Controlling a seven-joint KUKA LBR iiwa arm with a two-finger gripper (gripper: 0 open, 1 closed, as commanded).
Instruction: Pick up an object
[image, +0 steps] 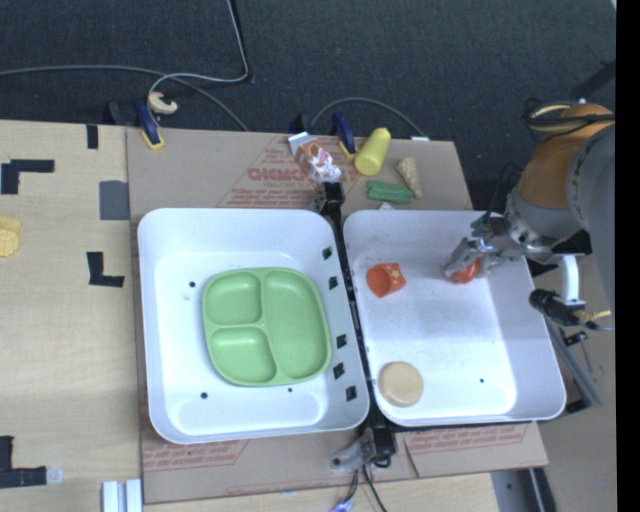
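My gripper (465, 262) reaches in from the right over the upper right part of the right bin (520, 400). A small red object (462, 273) sits between its fingertips, and the gripper is shut on it. An orange-red chunk (385, 279) lies in the same bin, to the gripper's left. A tan round disc (401, 383) rests near that bin's front left corner.
The left bin (170, 400) holds a green divided plate (266, 326). Behind the bins on the cardboard lie a yellow bottle (372, 150), a green piece (389, 192), a tan piece (409, 176) and a small printed packet (316, 158).
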